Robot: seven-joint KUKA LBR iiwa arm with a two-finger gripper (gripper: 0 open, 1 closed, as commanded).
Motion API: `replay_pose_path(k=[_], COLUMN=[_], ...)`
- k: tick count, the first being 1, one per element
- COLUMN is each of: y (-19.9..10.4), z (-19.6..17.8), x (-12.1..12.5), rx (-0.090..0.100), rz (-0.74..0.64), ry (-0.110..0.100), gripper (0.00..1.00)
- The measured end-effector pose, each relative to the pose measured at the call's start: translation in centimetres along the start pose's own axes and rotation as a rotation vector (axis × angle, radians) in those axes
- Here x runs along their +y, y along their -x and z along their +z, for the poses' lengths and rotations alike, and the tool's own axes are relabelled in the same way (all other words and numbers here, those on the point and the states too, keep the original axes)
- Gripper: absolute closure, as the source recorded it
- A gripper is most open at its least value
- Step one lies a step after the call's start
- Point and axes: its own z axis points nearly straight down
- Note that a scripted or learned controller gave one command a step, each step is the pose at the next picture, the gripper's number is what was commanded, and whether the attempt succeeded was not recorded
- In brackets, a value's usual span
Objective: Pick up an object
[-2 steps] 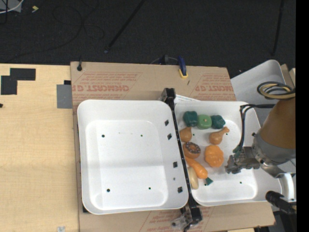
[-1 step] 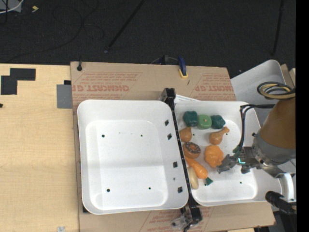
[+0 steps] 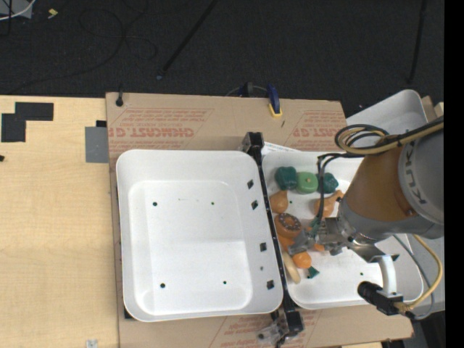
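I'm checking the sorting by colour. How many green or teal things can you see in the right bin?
4: a dark teal block, a bright green round piece beside it, a teal piece next along, and a small teal bit lower down. The arm may hide more.

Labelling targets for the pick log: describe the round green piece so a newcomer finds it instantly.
Start at the right bin, where the arm reaches in. Along its far edge sits a row of small objects; the green disc is the middle one, between a dark teal block and a blue-teal piece. It alone is bright green and round.
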Motion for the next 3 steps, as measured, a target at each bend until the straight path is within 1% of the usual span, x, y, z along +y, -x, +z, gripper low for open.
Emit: replay_pose_path(k=[1, 2, 3], y=[0.4, -0.1, -5.2], z=[-1.2, 3.3, -7.4], x=[0.0, -2.3, 5.7], rx=[-0.002, -0.007, -0.004], rz=[0.007, 0.009, -0.003], ry=[0.001, 0.009, 0.018], gripper=[1.0, 1.0, 1.0])
